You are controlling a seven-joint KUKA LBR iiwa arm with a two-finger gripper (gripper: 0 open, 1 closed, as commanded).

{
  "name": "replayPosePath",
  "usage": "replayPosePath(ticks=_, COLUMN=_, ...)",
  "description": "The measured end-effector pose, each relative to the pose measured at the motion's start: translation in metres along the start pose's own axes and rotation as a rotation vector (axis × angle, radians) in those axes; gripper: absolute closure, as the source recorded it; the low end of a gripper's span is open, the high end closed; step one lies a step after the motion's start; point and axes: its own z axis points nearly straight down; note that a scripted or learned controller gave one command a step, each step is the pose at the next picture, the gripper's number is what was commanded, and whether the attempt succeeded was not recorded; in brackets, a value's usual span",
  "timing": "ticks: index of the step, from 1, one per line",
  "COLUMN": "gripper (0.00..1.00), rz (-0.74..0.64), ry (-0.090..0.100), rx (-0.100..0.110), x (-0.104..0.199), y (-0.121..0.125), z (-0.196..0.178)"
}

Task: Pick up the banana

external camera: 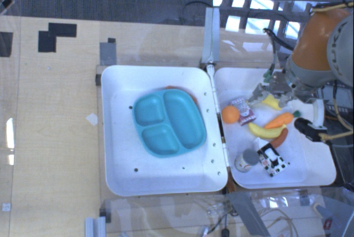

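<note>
Nearest the camera, a small black-and-white checkered block [272, 160] lies at the front of the right white plastic bin [318, 172], with a short silver can [244, 160] just to its left. Taking that right bin as the landmark: to its left, touching along the shared edge, sits the left white bin [119, 136] with a turquoise three-compartment plastic tray [168, 122]. Inside the right bin, near its left wall, lies a small orange ball [230, 114], beside a crinkled purple-and-white wrapper [243, 109]. The curved yellow plastic banana [264, 130] lies on the bin floor near the middle, an orange toy carrot [279, 119] just behind it. The grey tool [272, 91] hangs over the bin's back part, above a small yellow piece [271, 102]; I cannot tell how it is set.
</note>
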Motion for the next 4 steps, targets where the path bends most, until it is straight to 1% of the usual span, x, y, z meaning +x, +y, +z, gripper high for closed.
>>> replayPosePath(ticks=1, gripper=0.00, rz=0.001, ry=0.001, rx=-0.020, x=-0.004, y=-0.001, z=0.057)
replayPosePath(ticks=2, gripper=0.00, rz=-0.014, ry=-0.010, rx=-0.038, x=0.005, y=-0.044, z=0.054)
replayPosePath(ticks=3, gripper=0.00, rz=-0.022, ry=-0.009, rx=-0.032, x=0.017, y=-0.064, z=0.057)
replayPosePath(ticks=4, gripper=0.00, rz=-0.172, ry=-0.004, rx=-0.020, x=0.031, y=0.036, z=0.058)
